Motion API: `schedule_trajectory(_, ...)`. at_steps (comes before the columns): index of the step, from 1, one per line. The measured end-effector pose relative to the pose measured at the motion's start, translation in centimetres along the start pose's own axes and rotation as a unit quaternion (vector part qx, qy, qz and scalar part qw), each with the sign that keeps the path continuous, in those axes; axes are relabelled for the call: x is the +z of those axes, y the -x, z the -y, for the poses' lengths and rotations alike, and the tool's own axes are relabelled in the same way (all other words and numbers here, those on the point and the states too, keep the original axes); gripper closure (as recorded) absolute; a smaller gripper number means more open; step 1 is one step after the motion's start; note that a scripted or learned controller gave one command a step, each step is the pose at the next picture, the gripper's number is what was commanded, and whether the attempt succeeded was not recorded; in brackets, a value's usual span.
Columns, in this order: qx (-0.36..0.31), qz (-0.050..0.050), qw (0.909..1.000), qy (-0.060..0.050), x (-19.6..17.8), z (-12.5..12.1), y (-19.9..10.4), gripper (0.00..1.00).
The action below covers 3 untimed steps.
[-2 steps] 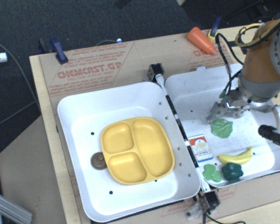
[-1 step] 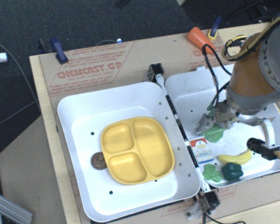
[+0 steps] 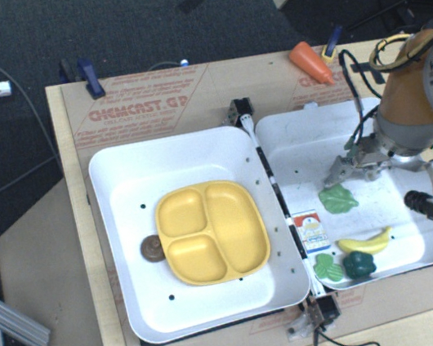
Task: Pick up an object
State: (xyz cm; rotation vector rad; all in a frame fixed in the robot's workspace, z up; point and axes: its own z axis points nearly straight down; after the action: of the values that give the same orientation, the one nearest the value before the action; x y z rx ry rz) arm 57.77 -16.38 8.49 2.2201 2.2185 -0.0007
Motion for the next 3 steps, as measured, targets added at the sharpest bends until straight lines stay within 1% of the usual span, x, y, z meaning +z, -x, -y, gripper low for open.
schedule_trajectory(1,-0.001,-0.002,1.0,-0.001,0.0,2.4,-7.1,0.0)
schedule_trajectory(2,0.0,-0.001,1.0,-0.001,0.0,3.3,-7.0,0.0)
schedule_trajectory(3,0.001,-0.001,1.0,-0.002,-2.3,9.9,-1.9,0.0)
